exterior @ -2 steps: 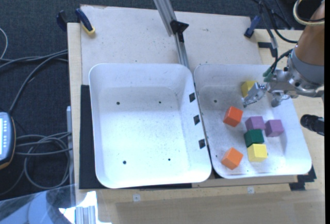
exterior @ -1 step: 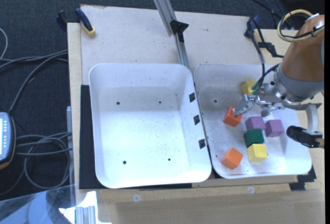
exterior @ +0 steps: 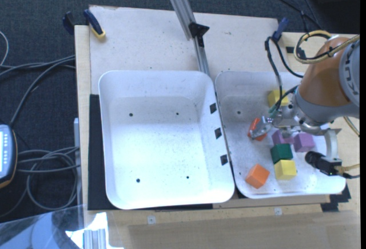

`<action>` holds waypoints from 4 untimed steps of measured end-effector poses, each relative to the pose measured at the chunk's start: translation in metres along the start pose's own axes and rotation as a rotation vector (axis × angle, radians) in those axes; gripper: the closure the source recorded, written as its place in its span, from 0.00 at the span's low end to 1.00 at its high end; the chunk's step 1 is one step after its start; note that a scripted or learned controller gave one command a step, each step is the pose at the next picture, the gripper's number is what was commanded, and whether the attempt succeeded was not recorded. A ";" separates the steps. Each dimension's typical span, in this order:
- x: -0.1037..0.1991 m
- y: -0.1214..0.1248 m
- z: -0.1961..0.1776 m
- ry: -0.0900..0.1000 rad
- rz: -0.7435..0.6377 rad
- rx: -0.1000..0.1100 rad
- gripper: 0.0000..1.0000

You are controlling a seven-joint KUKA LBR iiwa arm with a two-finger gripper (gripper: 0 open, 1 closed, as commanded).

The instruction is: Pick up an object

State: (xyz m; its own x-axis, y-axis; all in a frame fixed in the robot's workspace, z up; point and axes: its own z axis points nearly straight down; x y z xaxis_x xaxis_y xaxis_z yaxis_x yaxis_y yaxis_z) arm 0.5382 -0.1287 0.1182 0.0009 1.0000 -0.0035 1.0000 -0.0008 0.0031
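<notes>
Reaching in from the right, the arm [exterior: 329,85] holds its pincer [exterior: 260,127] low over the right bin [exterior: 240,93]; whether it is spread or pressed together cannot be told. A small red piece [exterior: 257,133] sits right at its tips, but it cannot be made out whether it is pinched or only lying there. Just right of the pincer lie 2 purple blocks [exterior: 291,140]. Slightly further, down and to the right, a green block [exterior: 281,153] touches a yellow block [exterior: 285,169]. Below the pincer rests an orange block [exterior: 258,176]. Up and to the right, another yellow block [exterior: 274,97] shows beside the wrist. Well off to the left lies the left bin [exterior: 154,139].
</notes>
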 end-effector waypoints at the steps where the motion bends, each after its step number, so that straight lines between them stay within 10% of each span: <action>1: 0.000 0.002 -0.015 0.000 0.000 -0.007 1.00; 3: -0.003 0.002 -0.087 0.002 -0.002 -0.002 1.00; 4: 0.042 -0.004 -0.100 0.006 -0.007 0.002 1.00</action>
State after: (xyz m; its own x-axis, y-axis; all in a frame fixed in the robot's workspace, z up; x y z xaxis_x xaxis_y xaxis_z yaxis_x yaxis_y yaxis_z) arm 0.5339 -0.0865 0.2177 -0.0057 1.0000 0.0026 1.0000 0.0057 0.0014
